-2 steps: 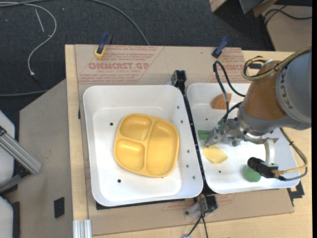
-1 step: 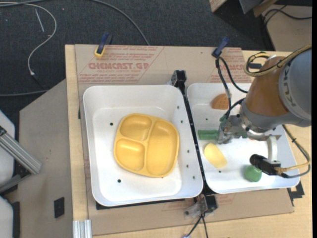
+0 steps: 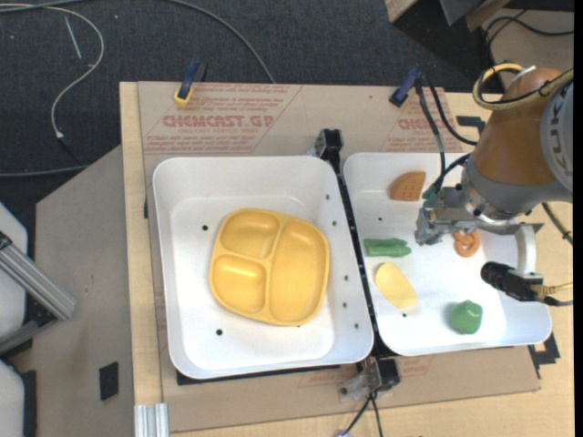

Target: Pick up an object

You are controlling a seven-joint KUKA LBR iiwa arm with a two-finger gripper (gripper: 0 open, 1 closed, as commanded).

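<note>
My gripper (image 3: 435, 228) hangs low over the right bin (image 3: 510, 335), near its middle. Just left of and below it lies a green pea pod (image 3: 386, 246). A small orange piece (image 3: 466, 243) sits right beside the gripper on its right. A pale yellow piece (image 3: 395, 286) lies nearer the front, with a green pepper-like piece (image 3: 465, 317) to its right. An orange waffle-like piece (image 3: 408, 186) rests at the back left of the bin. Whether anything is between the fingers is hidden by the wrist.
The left bin (image 3: 182, 198) holds a yellow three-part plate (image 3: 271, 266). A black clamp (image 3: 329, 142) sits where the bins meet at the back. A black part with cabling (image 3: 510, 281) hangs off the arm at the right. Cables run down from the back right.
</note>
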